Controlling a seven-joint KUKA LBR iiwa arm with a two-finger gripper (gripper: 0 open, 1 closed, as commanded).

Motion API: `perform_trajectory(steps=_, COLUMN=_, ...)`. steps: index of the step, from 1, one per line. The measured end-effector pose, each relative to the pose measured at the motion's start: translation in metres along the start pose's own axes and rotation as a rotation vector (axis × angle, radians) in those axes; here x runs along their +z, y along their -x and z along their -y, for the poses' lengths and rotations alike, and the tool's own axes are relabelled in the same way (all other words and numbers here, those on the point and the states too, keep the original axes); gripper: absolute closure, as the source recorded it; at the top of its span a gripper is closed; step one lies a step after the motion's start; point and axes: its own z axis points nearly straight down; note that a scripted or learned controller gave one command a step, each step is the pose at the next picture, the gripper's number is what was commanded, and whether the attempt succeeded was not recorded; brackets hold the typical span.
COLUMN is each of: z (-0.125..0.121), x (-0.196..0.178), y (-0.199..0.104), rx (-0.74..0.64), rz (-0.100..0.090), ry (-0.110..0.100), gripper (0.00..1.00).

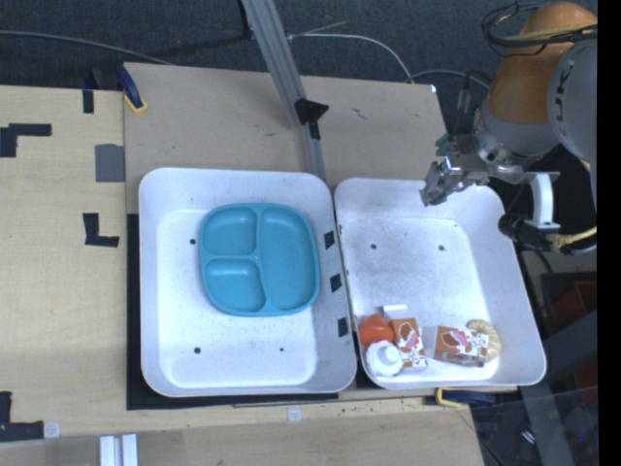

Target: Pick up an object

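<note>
- Arm (543, 76) enters from right, partly cut off by frame edge.
- Left bin (165, 289): blue divided plate (259, 259).
- Right bin (427, 250): small packets (466, 343) and orange item (375, 330) clustered at near edge; labels unreadable.
- Pincer (434, 190) over right bin's far rim, well apart from items; can't tell its opening, too small and dark.

Bare floor across right bin (417, 260), clutter (427, 343) apparently only along near edge.

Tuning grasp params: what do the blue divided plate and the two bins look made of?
Blue divided plate: looks like moulded plastic, matte to satin; uniform colour, soft rounded compartment ridges. Left bin and right bin: probably thin formed plastic, white, matte, with rounded corners and grey scuffing on the floor. Could be coated metal; unclear from here.
</note>
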Motion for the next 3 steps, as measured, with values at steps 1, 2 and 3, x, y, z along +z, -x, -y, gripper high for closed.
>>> perform_trajectory(steps=1, z=0.001, x=0.028, y=0.0, rx=0.0, rz=0.0, ry=-0.008, gripper=1.0)
perform_trajectory(steps=2, z=0.015, x=0.028, y=-0.056, rx=-0.005, rz=-0.003, ry=-0.007, gripper=1.0)
perform_trajectory(steps=3, z=0.02, x=0.031, y=-0.112, rx=-0.006, rz=-0.003, ry=-0.007, gripper=1.0)
